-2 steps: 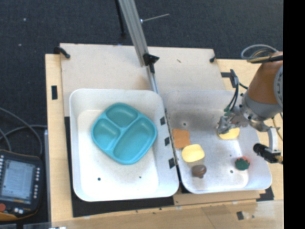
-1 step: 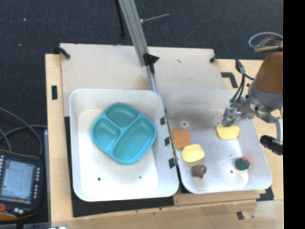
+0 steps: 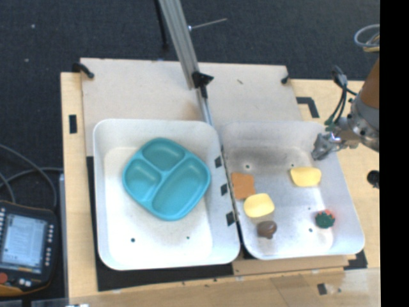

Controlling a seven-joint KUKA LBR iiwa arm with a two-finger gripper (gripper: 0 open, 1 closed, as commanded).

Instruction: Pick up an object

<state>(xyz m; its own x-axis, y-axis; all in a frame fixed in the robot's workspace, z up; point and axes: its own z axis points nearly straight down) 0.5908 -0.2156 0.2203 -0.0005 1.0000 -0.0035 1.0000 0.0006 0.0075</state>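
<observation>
Hovering gripper [image 3: 321, 147] at right bin's [image 3: 345, 197] far right edge, finger state unreadable, nothing visibly held; yellow block [image 3: 305, 176] nearest, likely target

Dark speckled carpet [image 3: 77, 18] covers the floor around a pale wooden worktop [image 3: 255, 88]. An aluminium post [image 3: 179, 34] rises at a slant from the worktop's far edge. At lower left sits what looks like a handheld control pendant [image 3: 22, 245] with a lit screen, cables [image 3: 25, 165] trailing nearby.
</observation>
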